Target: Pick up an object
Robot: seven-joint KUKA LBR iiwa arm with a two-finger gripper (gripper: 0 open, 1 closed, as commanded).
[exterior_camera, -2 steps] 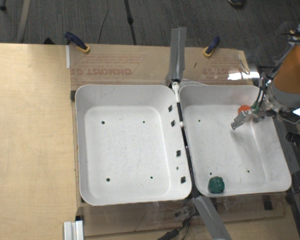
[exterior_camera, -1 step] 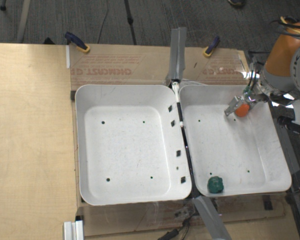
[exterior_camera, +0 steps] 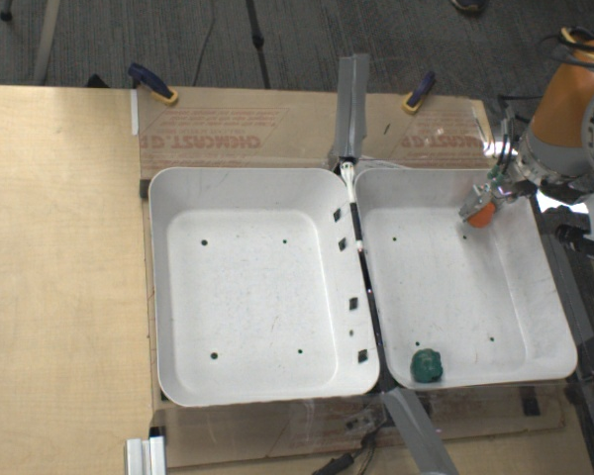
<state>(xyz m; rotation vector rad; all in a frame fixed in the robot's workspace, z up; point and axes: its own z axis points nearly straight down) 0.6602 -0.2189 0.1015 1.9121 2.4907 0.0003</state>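
A small orange object (exterior_camera: 483, 217) sits between the fingertips of my gripper (exterior_camera: 478, 211), over the far right part of the right bin (exterior_camera: 535, 265). The gripper is shut on it and hangs from the grey wrist with the orange band at the view's right edge. A round green object (exterior_camera: 427, 365) lies on the floor of the right bin near its front left corner, well away from the gripper. I cannot tell whether the orange object touches the bin floor or is lifted a little above it.
The left bin (exterior_camera: 163, 265) stands beside the right one, a grey divider bar (exterior_camera: 352, 117) running between them at the back. Two clamps (exterior_camera: 153, 83) hold brown cardboard behind the bins. Bare wooden bench lies to the left.
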